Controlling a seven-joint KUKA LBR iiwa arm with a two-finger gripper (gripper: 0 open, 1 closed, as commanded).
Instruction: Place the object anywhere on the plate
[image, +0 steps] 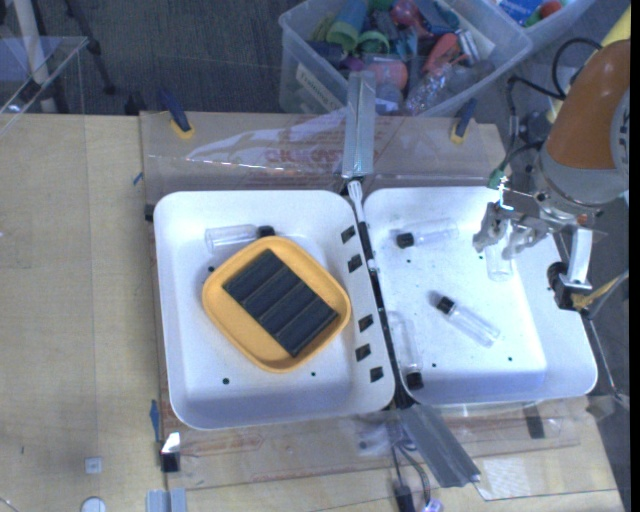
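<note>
A clear vial with a black cap (463, 317) lies free mid right bin (560, 375); the yellow plate (222, 300) fills the left bin; gripper (503, 240) upper right, finger state hidden

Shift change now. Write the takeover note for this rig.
Gripper: over the right bin's far side, nothing seen between its fingers.
Clear vials with black caps: two lie on the right bin's floor, one near mid-floor, one toward the far left; another lies in the left bin behind the plate.
Yellow plate: left bin, carrying a dark ribbed slab.
Done: nothing placed. Left: pick a vial, set it on the plate.
</note>
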